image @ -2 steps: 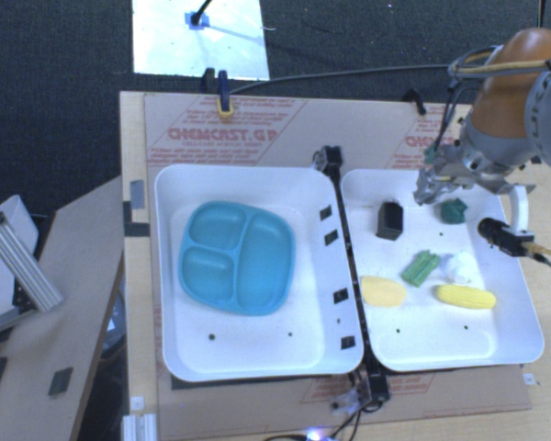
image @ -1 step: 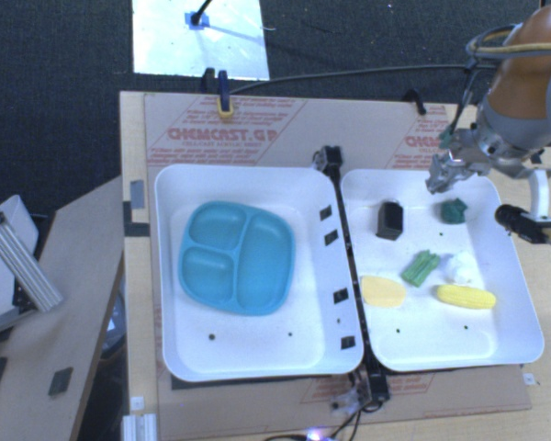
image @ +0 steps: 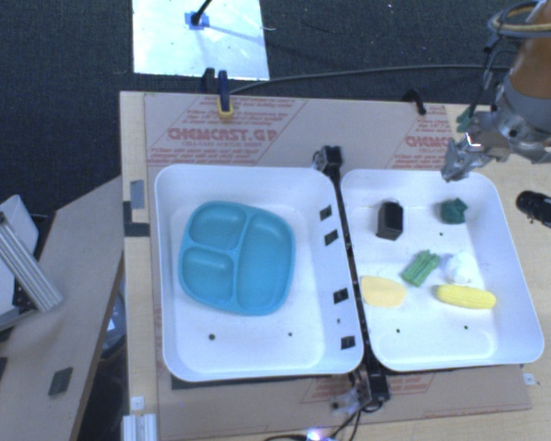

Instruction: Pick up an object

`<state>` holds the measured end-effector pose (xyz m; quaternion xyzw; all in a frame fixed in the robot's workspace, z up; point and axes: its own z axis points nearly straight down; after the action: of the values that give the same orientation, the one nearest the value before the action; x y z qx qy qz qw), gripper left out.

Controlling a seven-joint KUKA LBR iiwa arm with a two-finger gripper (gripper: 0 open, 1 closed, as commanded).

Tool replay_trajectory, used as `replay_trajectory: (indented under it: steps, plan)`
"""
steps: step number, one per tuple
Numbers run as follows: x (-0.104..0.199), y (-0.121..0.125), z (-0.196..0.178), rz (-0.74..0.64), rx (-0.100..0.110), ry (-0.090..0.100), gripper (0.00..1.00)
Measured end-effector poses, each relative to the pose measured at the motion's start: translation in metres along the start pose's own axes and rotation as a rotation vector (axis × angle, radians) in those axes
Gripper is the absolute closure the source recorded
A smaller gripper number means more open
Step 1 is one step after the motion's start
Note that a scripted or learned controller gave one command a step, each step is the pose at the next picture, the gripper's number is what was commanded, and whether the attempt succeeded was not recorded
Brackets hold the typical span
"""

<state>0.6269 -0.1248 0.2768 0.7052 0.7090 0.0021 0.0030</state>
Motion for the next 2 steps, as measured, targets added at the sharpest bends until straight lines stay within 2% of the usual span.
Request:
replay_trajectory:
  steps: [1, 2]
  plan:
    - [0.056, -0.007, 0.003, -0.004, 0.005, 0.003, 1.0]
    - [0.113, -0.025, 0.018, -0.004, 0.008, 0.003, 1.0]
